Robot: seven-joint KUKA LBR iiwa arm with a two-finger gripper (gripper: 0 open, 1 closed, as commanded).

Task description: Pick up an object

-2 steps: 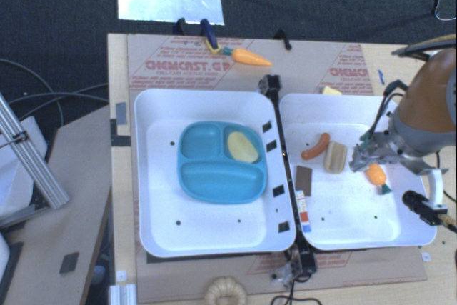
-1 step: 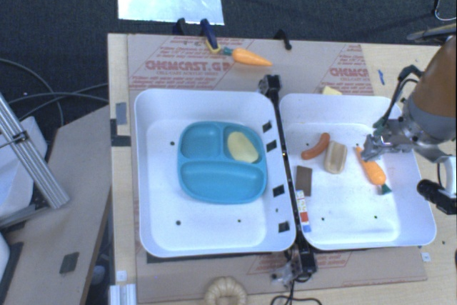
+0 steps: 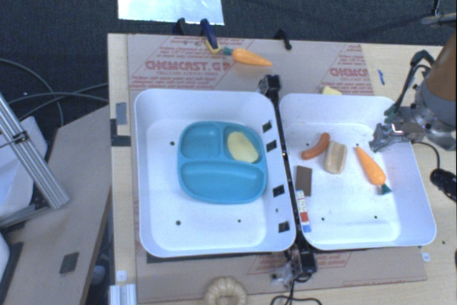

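The right bin [image 3: 400,221] holds a carrot [image 3: 371,166] with a green tip, a beige bread-like piece [image 3: 335,157], a small orange sausage [image 3: 315,146] and a brown block [image 3: 303,180]. My gripper [image 3: 385,133] hangs at the bin's right side, just above and to the right of the carrot's upper end. Nothing can be seen held in it. The arm's wrist [image 3: 437,100] comes in from the right edge.
In the left bin [image 3: 164,225] lies a blue divided plate [image 3: 221,162] with a yellow piece [image 3: 243,146] in one compartment. A second carrot [image 3: 246,57] lies on the cardboard behind the bins. A beige ring [image 3: 227,291] sits at the front edge.
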